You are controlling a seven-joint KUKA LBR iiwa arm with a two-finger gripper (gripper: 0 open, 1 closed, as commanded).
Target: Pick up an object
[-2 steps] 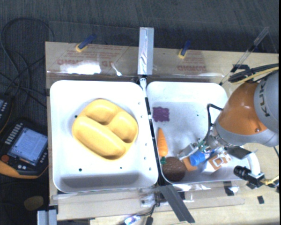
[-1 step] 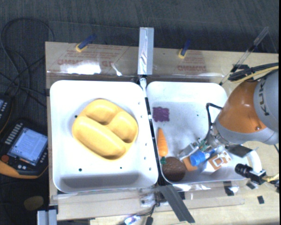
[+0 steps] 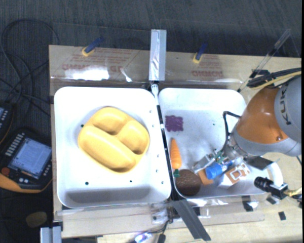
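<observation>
**Down low in the right-hand bin: arm at the clutter, no lift yet**

Down at the near end of the right bin [image 3: 238, 99], the arm's gripper [image 3: 209, 162] sits low among a small heap of stuff. Metal parts of the claw poke out toward the bin's middle, w/ a blue object [image 3: 213, 171] just under and beside them and a small white-and-orange piece [image 3: 236, 174] a bit behind, toward the arm side. Can't tell if the claw is apart or together; too much clutter and wrist housing over it, so no saying whether anything is gripped.

Other candidates near the claw: a brown round thing [image 3: 188, 182] just ahead and toward the near wall, touching or nearly touching an orange carrot [image 3: 176, 153] that lies along the divider, beyond the claw's tip. A purple patch [image 3: 174, 123] sits further off, toward the far wall. Across the divider, well apart from the claw, a big yellow lump [image 3: 114, 138] fills the middle of the left bin [image 3: 66, 186].

Progress, as I judge it: approach done, arm is down at picking height. Grasp unconfirmed, lift not begun; nothing is seen raised off the bin floor. Left to do: close on smth (blue object looks likeliest) and raise it clear.
</observation>
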